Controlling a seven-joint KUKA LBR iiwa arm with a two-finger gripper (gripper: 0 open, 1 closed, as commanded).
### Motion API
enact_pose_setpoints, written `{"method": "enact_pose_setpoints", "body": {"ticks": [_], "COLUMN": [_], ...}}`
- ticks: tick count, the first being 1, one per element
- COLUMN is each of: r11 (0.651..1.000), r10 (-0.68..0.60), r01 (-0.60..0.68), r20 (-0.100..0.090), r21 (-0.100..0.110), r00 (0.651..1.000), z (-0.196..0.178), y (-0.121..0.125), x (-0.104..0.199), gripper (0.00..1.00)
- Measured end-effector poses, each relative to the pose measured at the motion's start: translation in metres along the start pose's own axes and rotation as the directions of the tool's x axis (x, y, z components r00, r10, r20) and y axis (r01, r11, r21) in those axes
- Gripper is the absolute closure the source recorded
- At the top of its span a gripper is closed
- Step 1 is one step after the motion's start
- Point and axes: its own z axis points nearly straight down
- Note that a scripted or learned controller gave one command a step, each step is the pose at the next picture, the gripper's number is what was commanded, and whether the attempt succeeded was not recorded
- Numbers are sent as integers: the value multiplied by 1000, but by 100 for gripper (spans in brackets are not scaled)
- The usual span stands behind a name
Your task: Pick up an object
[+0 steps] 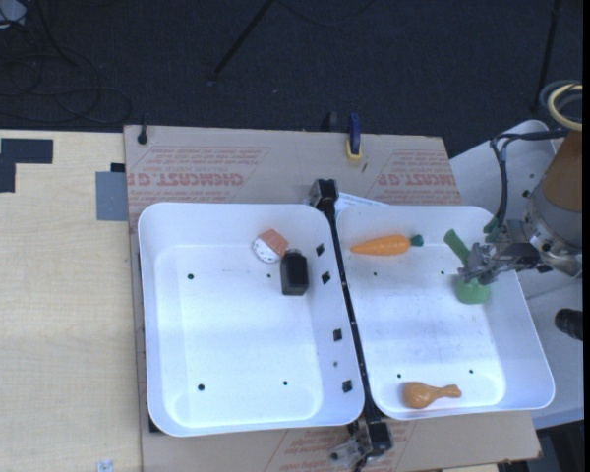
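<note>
This is a robotics lab: two shallow white bins (167, 362) sit on printed cardboard (226, 170) clamped to a pale wooden table (49, 313), loose black cables (39, 8) trail over dark carpet (374, 57), and a cabled robot arm (560, 214) reaches in.

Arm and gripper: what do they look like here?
The arm shows a grey body with an orange-brown band above the wrist and black cables looping alongside. The gripper is a small dark grey metal assembly, too blurred for finer detail.
</note>
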Motion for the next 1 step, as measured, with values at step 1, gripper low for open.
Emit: {"method": "enact_pose_setpoints", "body": {"ticks": [1], "r11": [1000], "r10": [-4], "r01": [4], "r20": [-2], "r21": [4], "r00": [1000], "z": [-46], "y": [-11], "x": [58], "gripper": [100]}}
